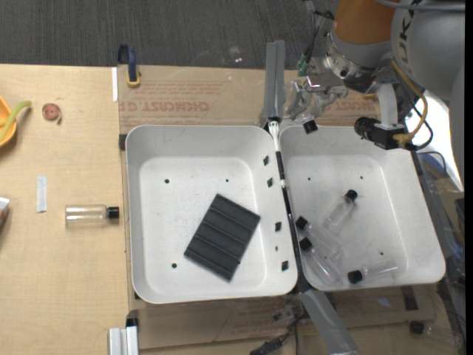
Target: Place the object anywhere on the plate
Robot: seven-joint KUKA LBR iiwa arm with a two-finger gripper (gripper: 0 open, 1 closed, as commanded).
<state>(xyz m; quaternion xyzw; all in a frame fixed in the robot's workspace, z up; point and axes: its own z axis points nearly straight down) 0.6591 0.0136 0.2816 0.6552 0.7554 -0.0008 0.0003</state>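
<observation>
A dark grey ribbed plate (pixel 222 237) lies flat and at a slant in the left bin (pixel 148 161). The right bin (pixel 399 168) holds three clear vials with black caps: one near the middle (pixel 340 209), one at the near left (pixel 319 248) and one at the near rim (pixel 369 274). My gripper (pixel 309 100) hangs high over the far left corner of the right bin, close to the divider. It is well away from the vials and the plate, and I see nothing held in it.
The two bins meet at a rim (pixel 283 198) with several black clips. On the bench to the left lie a clear bottle (pixel 90 213), a white strip (pixel 41 194), a pink disc (pixel 50 111) and a yellow object (pixel 7 120). A cable (pixel 392 133) hangs beside the wrist.
</observation>
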